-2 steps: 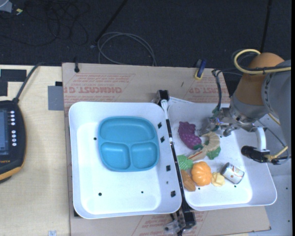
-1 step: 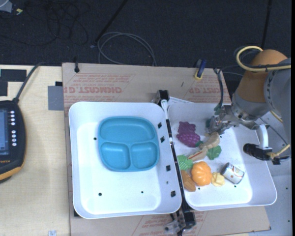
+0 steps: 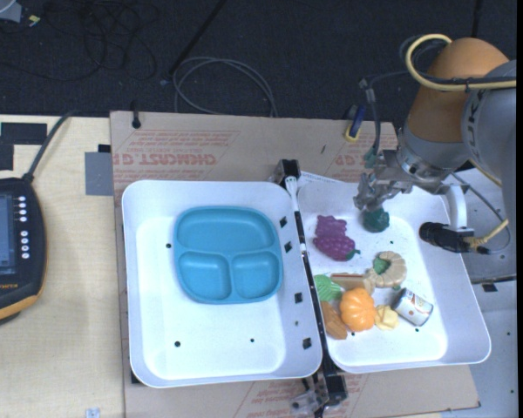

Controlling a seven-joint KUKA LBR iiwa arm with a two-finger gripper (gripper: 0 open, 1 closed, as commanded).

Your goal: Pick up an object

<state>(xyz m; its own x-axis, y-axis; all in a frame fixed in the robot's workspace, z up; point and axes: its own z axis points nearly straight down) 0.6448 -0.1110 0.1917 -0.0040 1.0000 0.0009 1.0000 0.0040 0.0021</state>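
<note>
Teal-green and small, the object [image 3: 376, 219] sits at the back of the right bin [image 3: 458, 320], directly under the gripper [image 3: 373, 200]. The fingers come down onto its top and appear to close around it, though whether it rests on the bin floor or hangs just clear of it cannot be told. The jaws look drawn in on the object rather than spread wide.

The grey arm [image 3: 471, 120] with its orange band reaches in from the right, its wrist bent down over the bin's far end.

Just left of the green object lies a purple bunch of grapes [image 3: 334, 237]. Nearer the front of the same bin several toys are crowded together: a tan round piece with a green centre [image 3: 389, 268], a small orange pumpkin [image 3: 358, 308], a green leafy piece [image 3: 327, 287], a yellow block [image 3: 386, 319] and a small can on its side [image 3: 413, 306].

The left bin [image 3: 157, 338] holds a blue divided plate [image 3: 227, 254], lying flat near its middle. A black and yellow control pendant [image 3: 7, 242] rests on the bench at the far left.
</note>
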